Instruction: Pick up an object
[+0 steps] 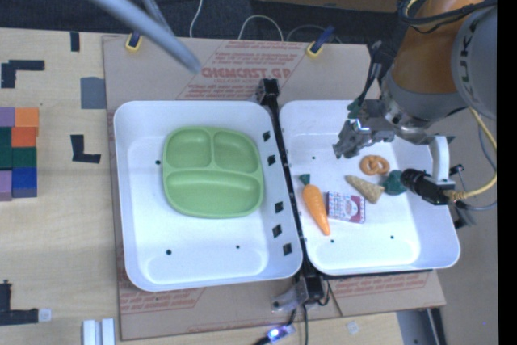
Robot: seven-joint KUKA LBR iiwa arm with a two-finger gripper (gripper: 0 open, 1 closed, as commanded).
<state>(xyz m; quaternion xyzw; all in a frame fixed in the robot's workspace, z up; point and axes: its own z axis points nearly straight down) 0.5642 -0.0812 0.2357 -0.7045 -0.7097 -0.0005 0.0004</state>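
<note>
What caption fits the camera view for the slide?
Gripper hovers over right bin holding carrot, pretzel and small carton; green tray in left bin.

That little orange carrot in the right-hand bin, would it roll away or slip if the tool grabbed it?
The carrot lies flat and tapers to a point, so a nudge would probably swing it in a curve. It looks like smooth, stiff toy plastic, so probably light, and it might slip at the narrow end.

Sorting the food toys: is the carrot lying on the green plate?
No, the carrot lies in the right bin, while the green plate sits in the left bin.
</note>
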